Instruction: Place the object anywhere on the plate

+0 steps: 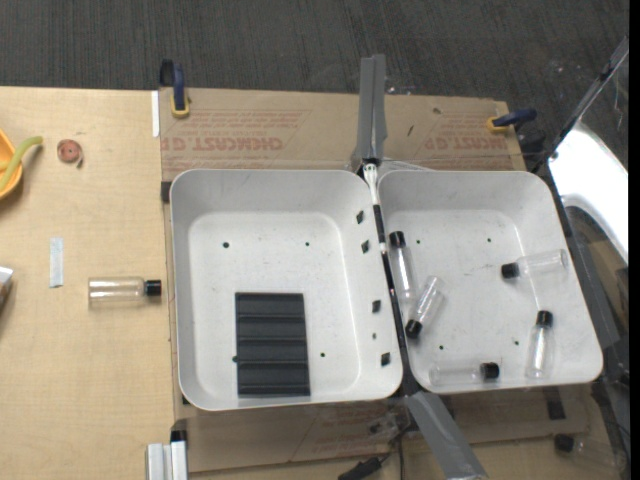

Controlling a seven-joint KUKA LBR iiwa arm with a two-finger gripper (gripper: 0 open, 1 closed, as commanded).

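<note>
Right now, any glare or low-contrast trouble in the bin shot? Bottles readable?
Camera view: lighting is even and soft, with no hard shadows. The clear bottles in the right bin nearly vanish against the white plastic; their black caps carry the contrast. The black ridged plate in the left bin reads crisply. The bottle outside on the bench is easier to read against the tan surface.

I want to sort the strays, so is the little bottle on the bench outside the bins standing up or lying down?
Lying down. The clear bottle rests on its side on the wooden bench, black cap pointing toward the left bin.
</note>
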